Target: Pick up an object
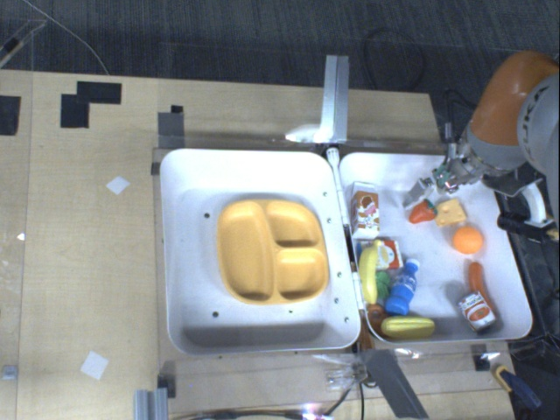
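A: Where's your hand (437, 182)?

B: Hanging low at the right bin's (516, 322) 12 o'clock, right over the red strawberry-like toy (423, 212). Grip state: cannot tell, too small.

A: Why there?

B: I'd judge you're lining up on that toy; the tan block (451, 213) is touching it at 3 o'clock.

A: Textures?

B: Smooth plastic food: round orange (468, 240), glossy bananas (368, 271). The left bin (179, 234) holds a yellow divided tray (271, 250).

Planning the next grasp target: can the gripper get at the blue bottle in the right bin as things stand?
Probably, but it's tight. The gripper sits over the right bin near its far edge, and nothing lies on top of the blue bottle. But a banana and a carton crowd it, leaving little finger room.
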Robot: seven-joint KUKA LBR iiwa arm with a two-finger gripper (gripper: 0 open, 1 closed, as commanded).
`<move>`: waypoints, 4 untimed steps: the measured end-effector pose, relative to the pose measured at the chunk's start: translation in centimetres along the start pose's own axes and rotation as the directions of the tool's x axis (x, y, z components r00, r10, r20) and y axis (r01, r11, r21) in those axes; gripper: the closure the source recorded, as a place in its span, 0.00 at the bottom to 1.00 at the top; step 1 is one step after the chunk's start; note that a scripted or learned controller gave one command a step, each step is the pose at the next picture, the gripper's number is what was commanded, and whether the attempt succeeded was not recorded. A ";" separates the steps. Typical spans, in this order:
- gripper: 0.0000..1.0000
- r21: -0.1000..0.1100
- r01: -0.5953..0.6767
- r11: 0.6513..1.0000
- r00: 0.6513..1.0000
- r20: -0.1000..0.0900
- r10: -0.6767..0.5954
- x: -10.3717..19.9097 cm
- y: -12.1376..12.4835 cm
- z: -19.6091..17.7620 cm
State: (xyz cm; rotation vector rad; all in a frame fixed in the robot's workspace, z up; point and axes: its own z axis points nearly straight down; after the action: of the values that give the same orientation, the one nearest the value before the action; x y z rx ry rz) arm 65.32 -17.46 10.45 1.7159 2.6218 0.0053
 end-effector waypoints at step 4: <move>1.00 -0.009 -0.038 0.999 0.999 0.006 0.038 -0.4 1.2 0.2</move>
State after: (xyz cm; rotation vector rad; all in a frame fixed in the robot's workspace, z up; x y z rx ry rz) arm 66.57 -17.35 10.23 1.7600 2.5806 0.0115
